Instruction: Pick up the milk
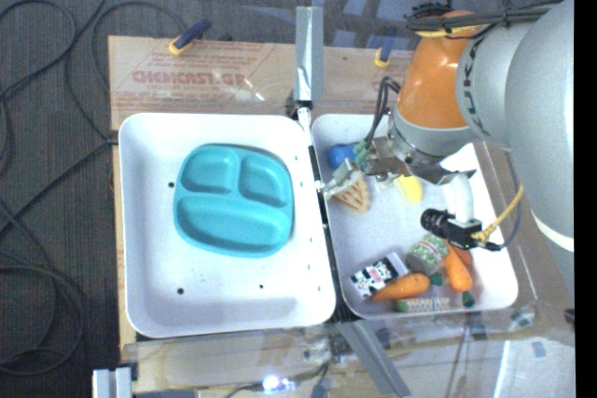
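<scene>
Arm: nearest the lens, the grey arm point(536, 98) with its orange band point(434, 79) reached in from the right and covered the upper part of the right bin point(504, 298).
Gripper: the gripper point(350, 174) sat low at the right bin's upper left, close to the wall between the bins; whether it was wide or narrow could not be told, and nothing was seen held in it.
Milk: the milk point(378, 276), a small black-and-white patterned carton, lay on its side near the front of the right bin, touching the carrot point(401, 287), well apart from the gripper.
Neighbours: a tan waffle-like piece point(354, 194) lay just under the gripper, a yellow piece point(410, 190) beside it, and a green can point(430, 251) sat near the milk.
Left bin: the left bin point(149, 275) bore a blue divided plate point(233, 199).
Progress: judged barely begun; the milk rested untouched on the bin floor.
Remaining: the gripper would need to shift toward the front, close on the carton and lift.
</scene>
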Controlling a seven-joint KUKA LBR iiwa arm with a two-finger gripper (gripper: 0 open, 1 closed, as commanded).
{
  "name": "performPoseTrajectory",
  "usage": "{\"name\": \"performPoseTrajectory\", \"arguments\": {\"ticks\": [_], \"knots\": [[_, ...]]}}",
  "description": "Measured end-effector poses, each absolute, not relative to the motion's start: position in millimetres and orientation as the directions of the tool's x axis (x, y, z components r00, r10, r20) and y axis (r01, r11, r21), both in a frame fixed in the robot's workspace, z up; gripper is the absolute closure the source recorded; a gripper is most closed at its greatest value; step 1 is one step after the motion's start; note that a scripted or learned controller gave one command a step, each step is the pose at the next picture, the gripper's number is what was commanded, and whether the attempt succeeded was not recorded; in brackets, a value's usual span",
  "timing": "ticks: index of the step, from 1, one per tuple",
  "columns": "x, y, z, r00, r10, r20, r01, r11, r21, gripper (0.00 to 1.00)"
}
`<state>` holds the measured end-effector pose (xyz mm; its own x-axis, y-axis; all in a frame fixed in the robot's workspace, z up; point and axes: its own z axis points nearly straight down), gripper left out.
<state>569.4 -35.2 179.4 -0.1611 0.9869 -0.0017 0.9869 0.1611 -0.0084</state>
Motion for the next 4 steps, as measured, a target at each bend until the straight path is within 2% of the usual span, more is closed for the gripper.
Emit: {"name": "performPoseTrajectory", "arguments": {"ticks": [1,2,3,4], "knots": [[507.7,-85,180,-0.039,0.999,-0.003,0.999,0.039,-0.009,0.0],[487.3,-97,88,0.032,0.999,0.0,0.999,-0.032,0.008,0.0],[489.1,-98,95,0.033,0.999,-0.001,0.999,-0.033,0.009,1.0],[573.9,-97,89,0.044,0.999,-0.004,0.999,-0.044,0.012,1.0]]}}
